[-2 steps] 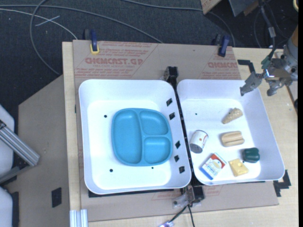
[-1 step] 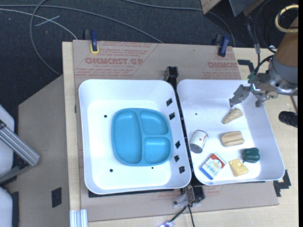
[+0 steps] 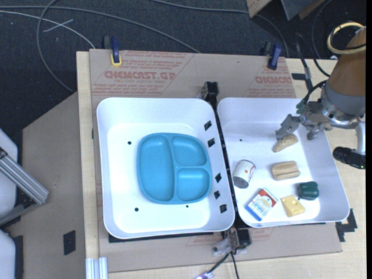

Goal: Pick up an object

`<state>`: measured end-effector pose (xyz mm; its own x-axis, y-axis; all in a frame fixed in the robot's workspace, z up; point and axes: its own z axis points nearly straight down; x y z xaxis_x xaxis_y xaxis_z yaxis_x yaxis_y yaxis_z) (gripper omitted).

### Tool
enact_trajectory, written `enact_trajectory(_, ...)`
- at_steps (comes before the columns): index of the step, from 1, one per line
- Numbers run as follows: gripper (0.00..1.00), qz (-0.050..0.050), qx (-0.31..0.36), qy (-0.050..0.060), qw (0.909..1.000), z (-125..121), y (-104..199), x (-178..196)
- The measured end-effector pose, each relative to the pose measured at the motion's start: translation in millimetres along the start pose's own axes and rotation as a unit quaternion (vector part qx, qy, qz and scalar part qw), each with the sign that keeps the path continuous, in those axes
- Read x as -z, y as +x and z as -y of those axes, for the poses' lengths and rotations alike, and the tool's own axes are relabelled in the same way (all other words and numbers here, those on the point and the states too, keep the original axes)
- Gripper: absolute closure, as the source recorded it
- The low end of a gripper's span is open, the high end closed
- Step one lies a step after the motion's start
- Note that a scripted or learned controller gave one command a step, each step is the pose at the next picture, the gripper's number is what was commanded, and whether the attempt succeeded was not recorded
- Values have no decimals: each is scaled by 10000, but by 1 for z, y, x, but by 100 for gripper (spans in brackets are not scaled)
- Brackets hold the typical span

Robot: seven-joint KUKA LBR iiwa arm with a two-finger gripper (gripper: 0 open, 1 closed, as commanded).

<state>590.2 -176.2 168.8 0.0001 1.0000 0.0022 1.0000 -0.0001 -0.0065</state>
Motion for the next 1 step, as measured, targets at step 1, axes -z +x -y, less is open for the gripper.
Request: enact_trajectory(1, 0, -1, 2, -1, 10000, 2, 1, -42)
